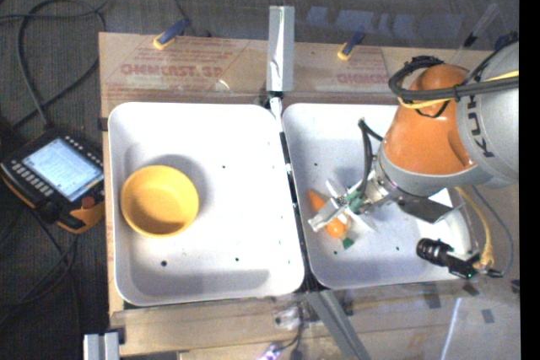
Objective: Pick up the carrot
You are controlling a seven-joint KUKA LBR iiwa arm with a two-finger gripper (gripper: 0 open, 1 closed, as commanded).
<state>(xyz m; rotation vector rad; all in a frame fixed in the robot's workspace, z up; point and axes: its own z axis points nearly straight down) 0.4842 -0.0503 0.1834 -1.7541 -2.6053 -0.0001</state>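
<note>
The gripper (335, 212) is in the right bin (396, 265) with fingers spread, directly above the carrot (327, 215), not grasping it

We read faint red lettering, roughly "CHEMCAST", on the bench (181, 67) along its far edge; the arm (498, 126) shows "KU".

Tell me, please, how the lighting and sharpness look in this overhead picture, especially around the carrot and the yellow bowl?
In the camera view, light is even; the yellow bowl casts a soft shadow up and to the right on the left bin. The white bins are bright but without harsh glare. Around the hand the image is soft, so the carrot reads as small orange patches, partly covered.
</note>
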